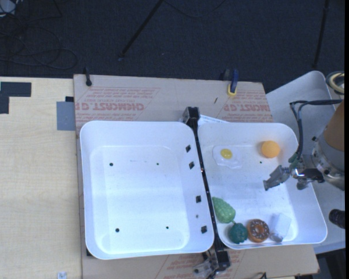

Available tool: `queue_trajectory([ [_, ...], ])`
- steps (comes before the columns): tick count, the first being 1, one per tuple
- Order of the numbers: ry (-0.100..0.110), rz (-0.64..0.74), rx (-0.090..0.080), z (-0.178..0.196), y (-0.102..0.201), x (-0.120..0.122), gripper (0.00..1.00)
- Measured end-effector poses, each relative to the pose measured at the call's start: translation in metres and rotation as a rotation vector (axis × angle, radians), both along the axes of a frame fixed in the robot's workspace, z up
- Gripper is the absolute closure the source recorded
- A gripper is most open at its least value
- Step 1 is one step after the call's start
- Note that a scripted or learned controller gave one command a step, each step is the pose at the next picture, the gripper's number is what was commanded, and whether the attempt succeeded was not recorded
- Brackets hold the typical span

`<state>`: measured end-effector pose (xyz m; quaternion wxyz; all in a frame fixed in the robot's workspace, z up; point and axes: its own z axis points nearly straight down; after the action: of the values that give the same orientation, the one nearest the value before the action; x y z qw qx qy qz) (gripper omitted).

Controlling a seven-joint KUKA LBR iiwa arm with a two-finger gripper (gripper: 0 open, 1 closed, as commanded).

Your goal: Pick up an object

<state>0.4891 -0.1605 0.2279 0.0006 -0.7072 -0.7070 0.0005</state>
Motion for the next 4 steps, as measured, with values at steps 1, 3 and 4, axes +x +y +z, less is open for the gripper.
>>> queue_trajectory([
  [1, -0.003, 0.006, 0.0, -0.125, 0.03, 0.096, 0.0],
  [3, 0.001, 0.003, 0.0, -0.094, 0.031, 0.15, 1.0],
  [4, -0.011, 0.006, 0.0, 0.043, 0.082, 0.154, 1.0],
])
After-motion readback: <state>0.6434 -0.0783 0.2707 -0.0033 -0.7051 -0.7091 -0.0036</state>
